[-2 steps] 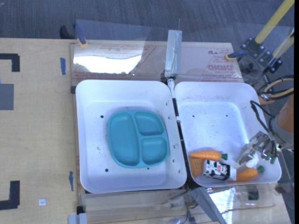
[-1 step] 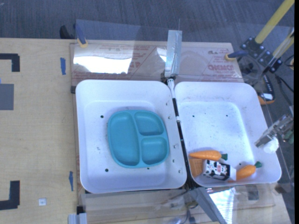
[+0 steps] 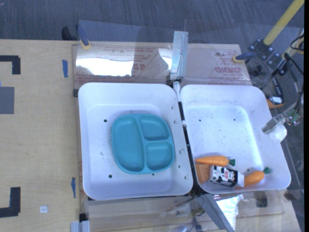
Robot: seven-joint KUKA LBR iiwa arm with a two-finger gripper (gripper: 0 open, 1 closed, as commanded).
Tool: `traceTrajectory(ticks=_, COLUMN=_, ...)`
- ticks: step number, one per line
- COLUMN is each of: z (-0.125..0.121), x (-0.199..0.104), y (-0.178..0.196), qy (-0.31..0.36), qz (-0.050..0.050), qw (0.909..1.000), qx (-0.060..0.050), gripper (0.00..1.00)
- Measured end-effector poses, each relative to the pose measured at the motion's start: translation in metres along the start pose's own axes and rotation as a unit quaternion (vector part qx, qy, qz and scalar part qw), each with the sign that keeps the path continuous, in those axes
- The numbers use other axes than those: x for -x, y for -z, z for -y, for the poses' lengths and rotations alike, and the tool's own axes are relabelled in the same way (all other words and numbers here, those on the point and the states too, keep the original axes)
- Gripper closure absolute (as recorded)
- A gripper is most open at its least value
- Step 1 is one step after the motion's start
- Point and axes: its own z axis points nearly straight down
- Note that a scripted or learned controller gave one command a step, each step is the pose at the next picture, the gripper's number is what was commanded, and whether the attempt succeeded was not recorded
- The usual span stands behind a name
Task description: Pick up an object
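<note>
Orange carrot (image 3: 212, 160), gripper (image 3: 276, 125) well apart

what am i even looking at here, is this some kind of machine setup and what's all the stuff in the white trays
This is a robot workbench seen by one fixed camera looking down at a slant. Two shallow white bins sit side by side. The left bin holds a teal divided plate. The right bin has small toys bunched at its near edge: an orange toy carrot, a second carrot, and a small black-and-white carton. The robot arm comes in from the right; its gripper sits at the right bin's far-right rim. It is too blurred to tell how it is set, and nothing shows in it. Its job is picking up one object.
</note>
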Motion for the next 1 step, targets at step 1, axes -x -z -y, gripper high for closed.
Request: traceTrajectory(ticks=1, z=-0.0404, x=0.0171, y=-0.0129, qy=-0.098, qz=0.000, qw=0.9952, qx=0.000, gripper=1.00)
